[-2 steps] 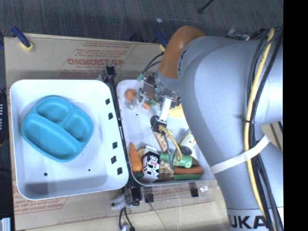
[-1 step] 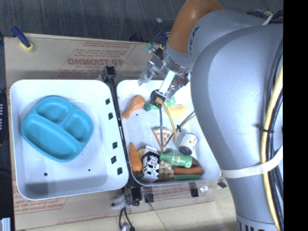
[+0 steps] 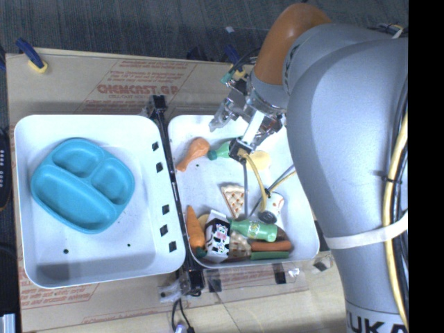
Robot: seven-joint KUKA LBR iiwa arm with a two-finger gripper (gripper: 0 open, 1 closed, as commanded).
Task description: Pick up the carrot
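The carrot (image 3: 195, 227) is an orange tapered piece lying along the left wall of the right bin (image 3: 300, 207), near its front corner. My gripper (image 3: 231, 132) hangs over the back part of that bin, well behind the carrot. It is open, and nothing sits between its fingers (image 3: 219, 119). One fingertip is close above a small green piece (image 3: 222, 150).
A tan drumstick (image 3: 192, 152) lies near the gripper. A waffle wedge (image 3: 234, 199), a cow-print carton (image 3: 219, 238), a green bottle (image 3: 255, 229) and other toys crowd the front of the right bin. The left bin (image 3: 41, 269) holds a blue divided plate (image 3: 82, 183).
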